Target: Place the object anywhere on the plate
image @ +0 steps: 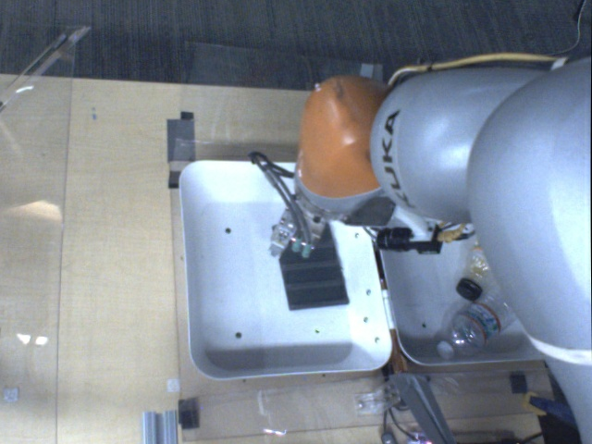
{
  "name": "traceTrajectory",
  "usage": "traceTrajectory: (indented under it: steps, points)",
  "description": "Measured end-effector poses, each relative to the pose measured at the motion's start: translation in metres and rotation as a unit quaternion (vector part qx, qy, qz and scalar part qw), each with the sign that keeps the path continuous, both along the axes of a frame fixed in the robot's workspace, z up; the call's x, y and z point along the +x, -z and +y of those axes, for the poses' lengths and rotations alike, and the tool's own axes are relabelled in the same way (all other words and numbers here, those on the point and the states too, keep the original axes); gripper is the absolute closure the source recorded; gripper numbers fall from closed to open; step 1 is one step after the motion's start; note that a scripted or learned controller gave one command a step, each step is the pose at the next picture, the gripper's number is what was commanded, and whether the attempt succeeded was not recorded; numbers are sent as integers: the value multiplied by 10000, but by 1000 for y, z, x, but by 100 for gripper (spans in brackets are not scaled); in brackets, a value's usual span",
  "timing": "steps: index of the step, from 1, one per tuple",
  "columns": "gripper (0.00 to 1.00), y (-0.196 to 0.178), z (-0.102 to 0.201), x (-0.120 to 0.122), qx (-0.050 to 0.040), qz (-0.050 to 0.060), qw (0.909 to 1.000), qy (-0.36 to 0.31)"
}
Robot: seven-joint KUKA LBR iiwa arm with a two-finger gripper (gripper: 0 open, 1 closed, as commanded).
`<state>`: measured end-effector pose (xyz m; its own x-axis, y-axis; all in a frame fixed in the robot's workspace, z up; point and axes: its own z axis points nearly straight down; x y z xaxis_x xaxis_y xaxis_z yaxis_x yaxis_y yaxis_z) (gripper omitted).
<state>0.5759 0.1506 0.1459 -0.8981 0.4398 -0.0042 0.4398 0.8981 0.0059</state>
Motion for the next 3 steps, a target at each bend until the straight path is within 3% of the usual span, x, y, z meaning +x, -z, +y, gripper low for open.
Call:
traceTrajectory:
  steps: [1, 2, 3]
  points:
    - [0, 0, 0, 0, 1, 0, 10000, 2]
    - [0, 57, 5, 58, 14, -24, 9898, 1426]
    - [0, 58, 58, 77, -62, 66, 9652, 2615]
